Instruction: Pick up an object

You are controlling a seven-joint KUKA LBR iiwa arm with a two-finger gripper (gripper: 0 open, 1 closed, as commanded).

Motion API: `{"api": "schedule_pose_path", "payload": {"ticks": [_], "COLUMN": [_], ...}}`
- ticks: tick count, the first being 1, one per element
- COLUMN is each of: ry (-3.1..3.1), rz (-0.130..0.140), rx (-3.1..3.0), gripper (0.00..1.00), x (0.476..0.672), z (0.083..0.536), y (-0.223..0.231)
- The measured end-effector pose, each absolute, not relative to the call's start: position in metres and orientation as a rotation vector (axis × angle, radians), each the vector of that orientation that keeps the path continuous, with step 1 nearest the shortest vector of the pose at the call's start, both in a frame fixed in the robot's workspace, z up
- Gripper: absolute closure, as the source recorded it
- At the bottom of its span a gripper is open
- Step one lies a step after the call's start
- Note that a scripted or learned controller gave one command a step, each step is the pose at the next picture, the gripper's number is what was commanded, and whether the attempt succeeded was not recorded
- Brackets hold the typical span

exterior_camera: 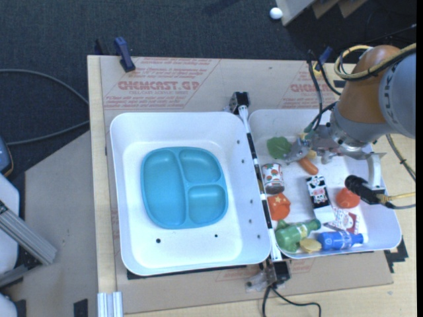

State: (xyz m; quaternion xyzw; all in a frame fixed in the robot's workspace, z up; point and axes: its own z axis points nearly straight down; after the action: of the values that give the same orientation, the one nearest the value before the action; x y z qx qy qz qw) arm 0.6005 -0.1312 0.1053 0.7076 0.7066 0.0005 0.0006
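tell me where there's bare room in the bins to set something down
Free: the left bin's white floor ringing the blue divided plate, widest along its near edge. Crowded: the right bin, with cans, toy food and a bottle below the tool.

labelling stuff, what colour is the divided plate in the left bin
Light blue plate, seen in the camera view.

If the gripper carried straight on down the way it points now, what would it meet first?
Probably the small orange piece lying just under the gripper, near the green toy in the right bin; depth is hard to judge from above.
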Motion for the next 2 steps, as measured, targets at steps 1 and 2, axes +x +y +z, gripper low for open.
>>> {"api": "schedule_pose_path", "payload": {"ticks": [1,2], "ry": [2.219,2.218], "rz": [0.001,0.004], "rx": [2.221,2.219], "gripper": [0.00,1.00], "x": [0.619,0.620], "z": [0.085,0.095], "y": [-0.155,-0.155]}}
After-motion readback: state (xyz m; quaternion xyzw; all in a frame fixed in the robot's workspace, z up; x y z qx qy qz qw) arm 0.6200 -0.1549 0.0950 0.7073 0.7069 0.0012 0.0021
